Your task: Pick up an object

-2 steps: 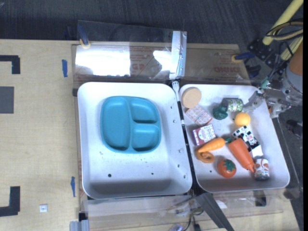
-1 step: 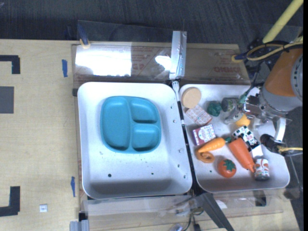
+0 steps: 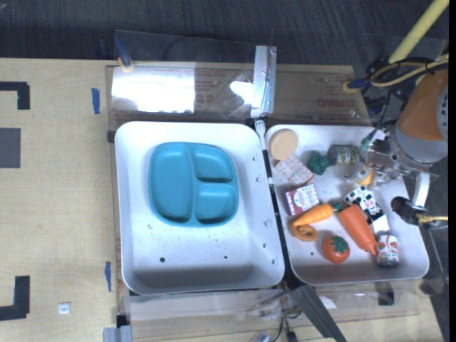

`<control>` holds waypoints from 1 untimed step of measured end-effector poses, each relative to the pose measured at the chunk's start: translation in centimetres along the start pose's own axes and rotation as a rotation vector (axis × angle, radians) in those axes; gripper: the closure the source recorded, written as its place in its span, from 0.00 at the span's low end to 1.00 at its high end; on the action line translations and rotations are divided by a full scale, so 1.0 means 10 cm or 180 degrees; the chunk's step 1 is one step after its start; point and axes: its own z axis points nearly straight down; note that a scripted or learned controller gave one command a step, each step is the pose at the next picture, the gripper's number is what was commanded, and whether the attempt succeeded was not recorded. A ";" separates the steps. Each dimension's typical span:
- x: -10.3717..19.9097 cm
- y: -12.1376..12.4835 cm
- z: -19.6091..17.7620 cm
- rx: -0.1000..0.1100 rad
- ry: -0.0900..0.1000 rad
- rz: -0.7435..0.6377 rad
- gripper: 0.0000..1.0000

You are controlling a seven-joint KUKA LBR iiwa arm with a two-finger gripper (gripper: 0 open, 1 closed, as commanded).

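Note:
The right bin (image 3: 420,266) holds a jumble of toy food. A round tan disc (image 3: 283,144) lies at its back left, beside a pink waffle block (image 3: 293,169), a dark green piece (image 3: 318,162) and a greenish can (image 3: 345,154). Further forward are a maroon carton (image 3: 301,198), a small orange carrot (image 3: 313,219), a larger carrot (image 3: 356,228), a tomato (image 3: 335,248), a black-and-white cow-patterned item (image 3: 365,200) and a small bottle (image 3: 387,251). My gripper (image 3: 377,164) hangs over the bin's right back part, just right of the can and above the cow-patterned item.
The left bin (image 3: 135,248) carries a blue divided plate (image 3: 194,184). A clear plastic sheet (image 3: 185,84) and a metal bracket (image 3: 263,80) stand behind the bins. Yellow and blue cables (image 3: 399,70) run at the back right near the arm's orange band (image 3: 427,112).

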 end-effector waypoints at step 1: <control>0.34 -0.20 -1.55 -0.0015 -0.0002 0.0821 1.00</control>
